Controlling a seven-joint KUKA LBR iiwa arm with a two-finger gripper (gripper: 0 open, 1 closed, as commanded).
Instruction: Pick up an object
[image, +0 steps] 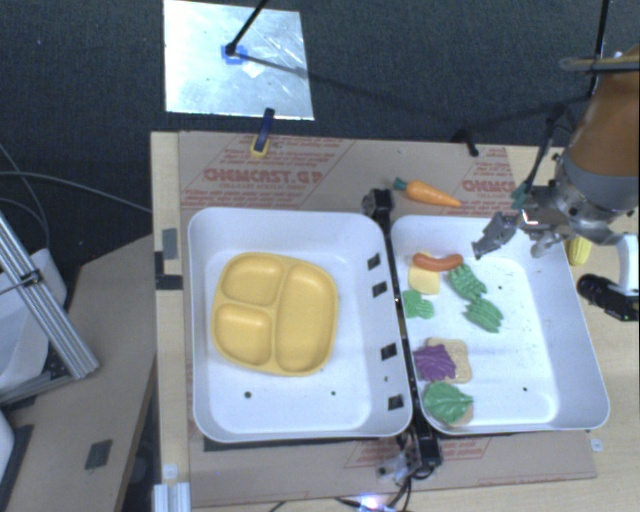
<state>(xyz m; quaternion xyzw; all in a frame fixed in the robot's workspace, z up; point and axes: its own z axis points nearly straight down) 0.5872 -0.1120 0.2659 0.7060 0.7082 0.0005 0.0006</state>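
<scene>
My gripper hovers over the far side of the right bin, its two fingers spread open with nothing between them. Just left of it lie a red-orange sausage and a yellow cheese block. Below the gripper are two green leafy pieces, and a smaller green piece sits near the bin's left wall. Toward the near side lie a purple piece on a slice of toast and a green leaf.
The left bin holds a yellow divided plate. An orange carrot lies outside the bins on the cardboard behind the right bin. A blue-and-yellow tool rests at the bench's far edge.
</scene>
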